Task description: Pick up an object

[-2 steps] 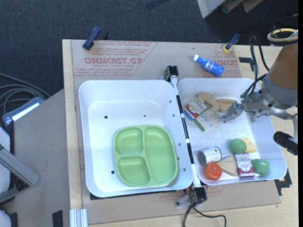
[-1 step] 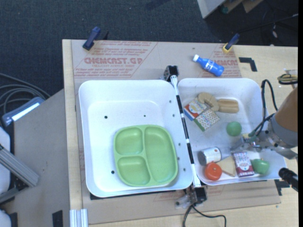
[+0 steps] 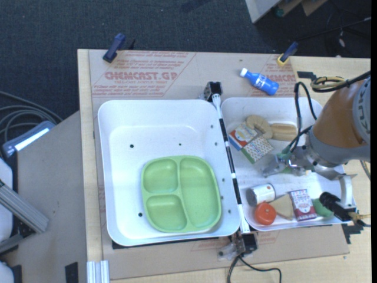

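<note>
Surveying the camera view, entries as follows.

Desk (image 3: 147, 69): pale board with red lettering, carrying two shallow white bins side by side.

Left bin (image 3: 118, 128): holds one green divided tray (image 3: 179, 193), three compartments, lying flat toward the near side.

Right bin (image 3: 235, 108): holds the loose stock, any piece of which would serve as the object to pick up. Far end: a tan bun-shaped piece (image 3: 259, 124) and a pale roll (image 3: 284, 130) just beside it, with a small printed carton (image 3: 248, 143) near the shared wall. Near end: a white canister (image 3: 261, 193), an orange-red ball (image 3: 265, 214), a red packet (image 3: 301, 205) and a dark green item (image 3: 324, 207), all packed close together.

Outside the bins: a blue-and-white bottle (image 3: 259, 81) lying on the desk behind the right bin; blue clamps at the desk's far edge.

Arm (image 3: 347, 122): enters from the right, low over the right bin. Hand (image 3: 283, 164): sits at mid-bin between the two clusters; whether it is open, closed or gripping cannot be told, and no item is seen in it.

Risks, as judged: the hand closing on bare bin floor between the clusters; nudging the carton or canister aside; the round canister or ball rolling away from a glancing contact; two crowded near-end items being caught together.
</note>
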`<state>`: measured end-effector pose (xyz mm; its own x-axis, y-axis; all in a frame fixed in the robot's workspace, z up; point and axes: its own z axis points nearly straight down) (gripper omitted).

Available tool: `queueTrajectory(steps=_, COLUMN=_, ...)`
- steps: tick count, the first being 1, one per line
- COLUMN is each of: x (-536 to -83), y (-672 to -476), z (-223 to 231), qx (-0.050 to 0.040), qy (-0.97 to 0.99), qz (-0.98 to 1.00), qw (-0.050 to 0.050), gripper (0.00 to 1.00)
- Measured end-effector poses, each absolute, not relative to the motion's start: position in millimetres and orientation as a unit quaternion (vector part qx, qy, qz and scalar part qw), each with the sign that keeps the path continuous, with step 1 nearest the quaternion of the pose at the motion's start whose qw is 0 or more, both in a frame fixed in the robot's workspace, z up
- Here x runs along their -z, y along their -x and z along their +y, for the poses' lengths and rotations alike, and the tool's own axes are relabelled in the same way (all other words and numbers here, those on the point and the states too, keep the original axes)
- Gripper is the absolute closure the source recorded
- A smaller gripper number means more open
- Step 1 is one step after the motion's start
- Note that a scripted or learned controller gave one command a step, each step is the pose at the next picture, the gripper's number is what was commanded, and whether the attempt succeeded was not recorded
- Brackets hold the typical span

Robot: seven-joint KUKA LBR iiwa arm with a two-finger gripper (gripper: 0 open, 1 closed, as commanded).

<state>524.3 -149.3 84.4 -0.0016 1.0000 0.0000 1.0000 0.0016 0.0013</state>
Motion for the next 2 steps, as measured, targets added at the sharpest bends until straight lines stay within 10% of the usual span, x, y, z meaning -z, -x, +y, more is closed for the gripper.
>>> queueTrajectory(steps=1, x=-84.5, y=-556.1, z=-109.9, qx=-0.0005, qy=-0.707, qz=0.708, qw=0.000, gripper=0.00)
queueTrajectory(steps=2, x=-94.8, y=-556.4, z=-110.4, qx=-0.0007, qy=-0.707, qz=0.707, qw=0.002, gripper=1.00)
